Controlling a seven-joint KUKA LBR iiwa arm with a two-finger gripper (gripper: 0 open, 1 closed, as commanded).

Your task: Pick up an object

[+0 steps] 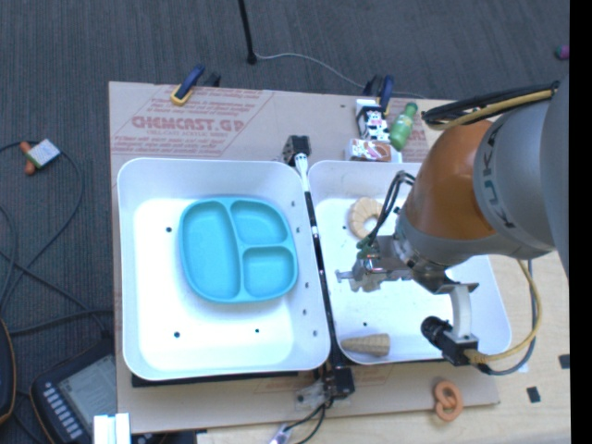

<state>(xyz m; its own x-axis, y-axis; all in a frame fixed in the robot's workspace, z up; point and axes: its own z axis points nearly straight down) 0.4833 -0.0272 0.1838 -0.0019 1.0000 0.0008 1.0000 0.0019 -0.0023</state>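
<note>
My gripper (363, 276) hangs over the middle of the right bin (338, 317), low above its white floor. Its small metal fingers point left, and nothing shows between them. A pale round pastry-like object (362, 215) lies in the bin just behind the gripper, partly hidden by the wrist. A tan cone-shaped object (366, 344) rests on its side at the bin's front edge, in front of the gripper.
The left bin (148, 202) holds a blue three-compartment plate (238, 249). A green bottle (403, 125) and a small box (370, 146) stand on the cardboard behind the right bin. An orange ring (448, 399) lies on the board in front.
</note>
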